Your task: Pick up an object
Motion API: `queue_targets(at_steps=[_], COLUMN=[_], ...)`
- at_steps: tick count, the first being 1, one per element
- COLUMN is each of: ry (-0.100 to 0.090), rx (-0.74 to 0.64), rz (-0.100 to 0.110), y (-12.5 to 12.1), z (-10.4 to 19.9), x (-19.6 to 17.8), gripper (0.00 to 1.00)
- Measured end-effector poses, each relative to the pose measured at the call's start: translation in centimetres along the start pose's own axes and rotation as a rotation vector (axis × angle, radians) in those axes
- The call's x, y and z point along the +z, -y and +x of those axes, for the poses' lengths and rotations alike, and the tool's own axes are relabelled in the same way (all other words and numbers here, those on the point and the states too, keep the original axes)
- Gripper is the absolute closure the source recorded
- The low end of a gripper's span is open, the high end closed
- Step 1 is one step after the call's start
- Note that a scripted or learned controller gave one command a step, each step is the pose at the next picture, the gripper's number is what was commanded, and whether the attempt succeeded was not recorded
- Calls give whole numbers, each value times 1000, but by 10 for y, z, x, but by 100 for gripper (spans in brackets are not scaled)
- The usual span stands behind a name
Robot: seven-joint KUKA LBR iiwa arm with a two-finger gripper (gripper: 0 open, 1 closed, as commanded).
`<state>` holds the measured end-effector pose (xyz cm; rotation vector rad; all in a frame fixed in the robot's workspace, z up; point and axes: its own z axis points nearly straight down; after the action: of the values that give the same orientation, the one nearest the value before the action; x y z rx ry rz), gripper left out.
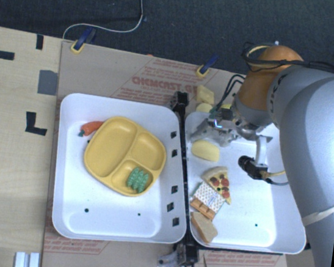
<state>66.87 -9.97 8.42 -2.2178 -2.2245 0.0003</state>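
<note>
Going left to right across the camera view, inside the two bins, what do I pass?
Carrot → yellow divided plate → green toy in the plate's lower right compartment → pale yellow lump in the right bin → pizza slice → gripper and grey arm.

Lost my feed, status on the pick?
End effector low at right bin's far end. Pale yellow toy food just beside it, not held. Pizza slice, waffle nearer camera.
</note>
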Motion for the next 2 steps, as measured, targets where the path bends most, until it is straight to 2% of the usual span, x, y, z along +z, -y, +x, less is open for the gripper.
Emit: queue_targets(at_steps=[1,2], ry=[2,0], rx=[2,1], rz=[0,0], y=[15,0], z=[-7,-4], x=[0,0], gripper=[0,0])
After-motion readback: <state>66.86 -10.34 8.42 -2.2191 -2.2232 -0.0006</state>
